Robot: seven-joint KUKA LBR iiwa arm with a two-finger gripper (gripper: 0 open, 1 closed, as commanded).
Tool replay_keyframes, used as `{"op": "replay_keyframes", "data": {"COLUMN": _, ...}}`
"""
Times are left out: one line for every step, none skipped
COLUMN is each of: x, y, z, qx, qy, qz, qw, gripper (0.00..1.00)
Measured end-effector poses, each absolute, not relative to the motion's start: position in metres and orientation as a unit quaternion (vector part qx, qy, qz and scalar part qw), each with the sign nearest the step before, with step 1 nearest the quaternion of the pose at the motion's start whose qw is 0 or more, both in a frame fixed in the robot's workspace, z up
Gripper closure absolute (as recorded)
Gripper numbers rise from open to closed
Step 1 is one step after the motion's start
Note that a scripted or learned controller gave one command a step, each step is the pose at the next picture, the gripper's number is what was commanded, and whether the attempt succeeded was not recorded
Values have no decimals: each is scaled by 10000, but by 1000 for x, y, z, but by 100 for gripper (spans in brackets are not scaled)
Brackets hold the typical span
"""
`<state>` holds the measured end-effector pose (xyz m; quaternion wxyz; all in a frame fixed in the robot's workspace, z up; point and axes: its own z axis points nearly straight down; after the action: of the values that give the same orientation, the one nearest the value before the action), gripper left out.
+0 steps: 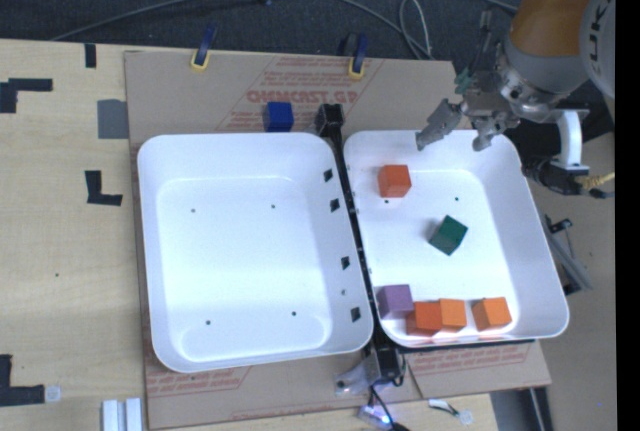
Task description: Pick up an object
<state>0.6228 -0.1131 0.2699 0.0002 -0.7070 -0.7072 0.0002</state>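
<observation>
Gripper point(459, 130) open, empty, above right bin's point(532, 219) far rim. Orange cube point(394, 181) nearest, below-left; green cube point(448, 235) mid-bin (tilted). Risk: fingers strike rim on descent, or nudge cube away instead of straddling it.

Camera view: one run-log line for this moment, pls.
phase: pre-grasp | gripper: open, nothing held, over far rim of right bin | nearest: orange block | green block mid-bin | not yet picked
</observation>
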Motion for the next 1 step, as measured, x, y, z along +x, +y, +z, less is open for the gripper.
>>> {"op": "replay_keyframes", "data": {"x": 613, "y": -112, "z": 161, "qx": -7070, "qy": -7072, "qz": 32, "qw": 39, "gripper": 0}}
